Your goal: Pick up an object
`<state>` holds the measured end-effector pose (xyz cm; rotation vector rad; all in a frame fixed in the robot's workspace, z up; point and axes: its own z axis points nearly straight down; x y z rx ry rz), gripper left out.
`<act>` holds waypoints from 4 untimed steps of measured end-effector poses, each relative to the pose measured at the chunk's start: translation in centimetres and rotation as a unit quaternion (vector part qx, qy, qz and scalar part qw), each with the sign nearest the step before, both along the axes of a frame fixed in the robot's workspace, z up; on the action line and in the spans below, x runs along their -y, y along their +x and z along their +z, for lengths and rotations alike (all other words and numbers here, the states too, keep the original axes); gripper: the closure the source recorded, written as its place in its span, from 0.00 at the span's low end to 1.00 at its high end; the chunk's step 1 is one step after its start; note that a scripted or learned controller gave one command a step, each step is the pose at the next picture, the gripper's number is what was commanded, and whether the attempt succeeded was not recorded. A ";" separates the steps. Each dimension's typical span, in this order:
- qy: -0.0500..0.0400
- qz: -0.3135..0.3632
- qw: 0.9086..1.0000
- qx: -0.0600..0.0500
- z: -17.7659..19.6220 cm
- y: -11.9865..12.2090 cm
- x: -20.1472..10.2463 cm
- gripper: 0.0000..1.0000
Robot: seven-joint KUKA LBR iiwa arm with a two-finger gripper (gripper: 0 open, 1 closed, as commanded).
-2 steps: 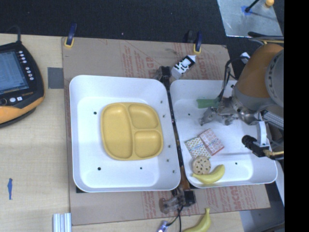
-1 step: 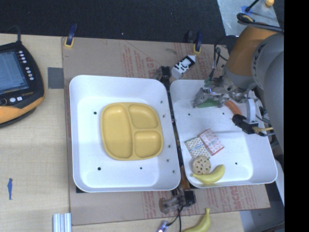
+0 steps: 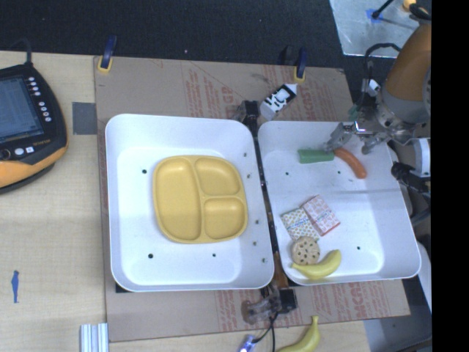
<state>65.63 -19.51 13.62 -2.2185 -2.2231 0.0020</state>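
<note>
Toward the frame's upper right, the gripper (image 3: 341, 139) is hovering spread open, gripping nothing, beside the green block (image 3: 316, 155). It is looking light and rigid; its long flat sides are probably offering the surest hold.

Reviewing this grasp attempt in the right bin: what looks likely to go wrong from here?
1. The gripper sits between the green block and the orange carrot-like piece, which lie close together; it may catch both or nudge one aside.
2. Both lie near the right bin's far wall, so the fingers could clip the rim.
3. The rounded carrot piece may roll or slip out.
</note>
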 end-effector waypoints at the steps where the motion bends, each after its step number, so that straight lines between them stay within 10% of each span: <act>1: 0.000 0.001 1.000 0.001 -0.1 0.0 1.7 0.00; 3: 0.000 0.002 1.000 0.000 -2.9 0.0 1.6 0.00; 4: -0.001 0.003 1.000 0.000 -1.8 0.1 1.6 1.00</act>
